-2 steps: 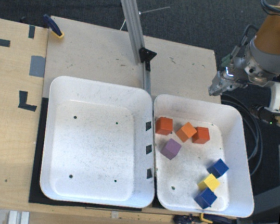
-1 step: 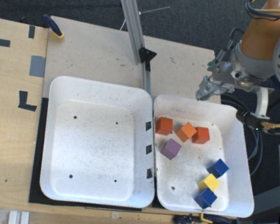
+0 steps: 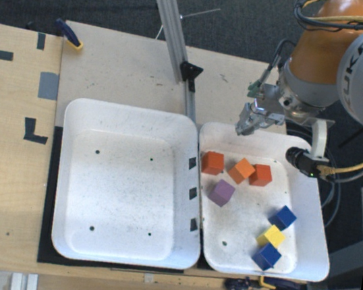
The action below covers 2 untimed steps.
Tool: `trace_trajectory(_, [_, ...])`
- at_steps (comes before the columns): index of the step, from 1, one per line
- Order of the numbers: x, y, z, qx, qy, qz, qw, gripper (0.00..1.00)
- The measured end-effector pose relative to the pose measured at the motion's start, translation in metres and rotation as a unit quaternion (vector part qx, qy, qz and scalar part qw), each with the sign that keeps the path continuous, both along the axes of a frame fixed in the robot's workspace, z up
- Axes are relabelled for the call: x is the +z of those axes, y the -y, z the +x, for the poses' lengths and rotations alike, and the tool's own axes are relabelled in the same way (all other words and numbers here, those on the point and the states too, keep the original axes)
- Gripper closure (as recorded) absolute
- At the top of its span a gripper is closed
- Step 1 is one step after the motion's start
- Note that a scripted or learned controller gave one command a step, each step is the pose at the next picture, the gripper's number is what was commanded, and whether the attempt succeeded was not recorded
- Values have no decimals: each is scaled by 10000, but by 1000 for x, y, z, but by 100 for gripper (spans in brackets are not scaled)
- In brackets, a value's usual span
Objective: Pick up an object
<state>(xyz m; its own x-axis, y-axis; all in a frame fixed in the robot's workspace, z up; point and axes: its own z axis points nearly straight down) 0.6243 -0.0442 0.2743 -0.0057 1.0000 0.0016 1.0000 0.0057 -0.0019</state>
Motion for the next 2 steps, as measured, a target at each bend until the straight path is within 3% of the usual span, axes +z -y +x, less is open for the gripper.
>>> trace_trajectory(2, [-18, -107, -30, 9, -3, 1, 10000, 100])
